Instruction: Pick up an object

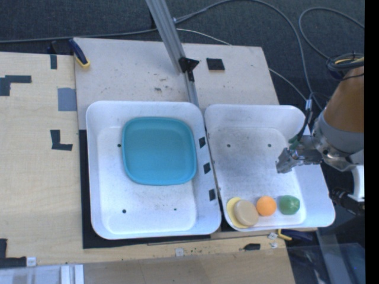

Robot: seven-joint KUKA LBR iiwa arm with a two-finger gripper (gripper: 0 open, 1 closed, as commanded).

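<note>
Right bin: three small things sit in a row along its near edge, so that's where anything pickable is.
Row, left to right: a tan round piece resting on a yellow disc, then an orange ball, then a green ball.
Spacing: tan piece and orange ball look like they're touching or just about; the green one is just beside the orange.
Long axis: honestly none of them has one. All three read as round from up here, so there's no pointing direction to speak of. The row itself runs left-right along the bin's front wall.
Gripper: hovering over the right side of the right bin, well behind the row, roughly above the green ball's side. Too dark and small to make out, so I can't tell how the hand is set, and I see nothing in it.
In the way: the bin's front wall is right up against all three objects, and they crowd each other.
Left bin: holds a teal square plate, lying flat toward the back.
Behind the bins: a grey metal bar slants down to the gap between them.
</note>
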